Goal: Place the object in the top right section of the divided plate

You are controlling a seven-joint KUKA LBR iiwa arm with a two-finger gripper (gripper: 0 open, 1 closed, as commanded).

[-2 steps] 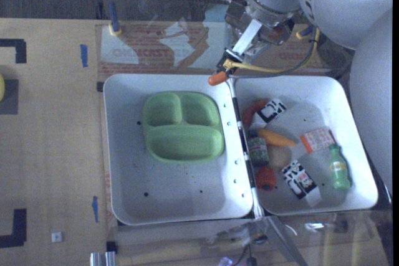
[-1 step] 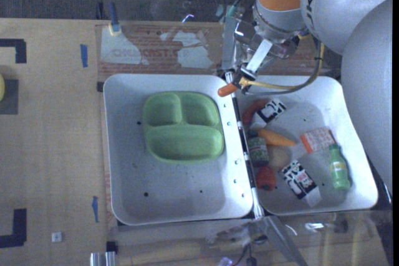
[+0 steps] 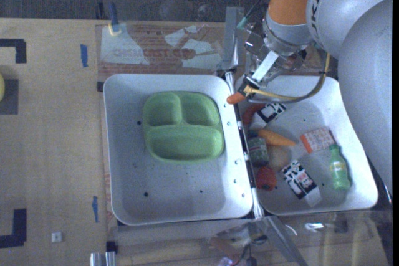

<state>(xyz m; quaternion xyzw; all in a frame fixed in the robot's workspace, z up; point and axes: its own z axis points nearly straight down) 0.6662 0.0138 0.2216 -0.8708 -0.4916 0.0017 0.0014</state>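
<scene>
Camera view: my hand (image 3: 244,91) is clamped on a small orange object (image 3: 234,98) above the rim between the bins, right of the green divided plate (image 3: 183,126).

The divided plate (image 3: 183,127) lies in the left bin (image 3: 124,196). The right bin (image 3: 361,196), touching it, holds a carrot (image 3: 277,137), a bottle (image 3: 338,168) and cartons (image 3: 299,179). Both bins sit on the table (image 3: 50,146).
</scene>
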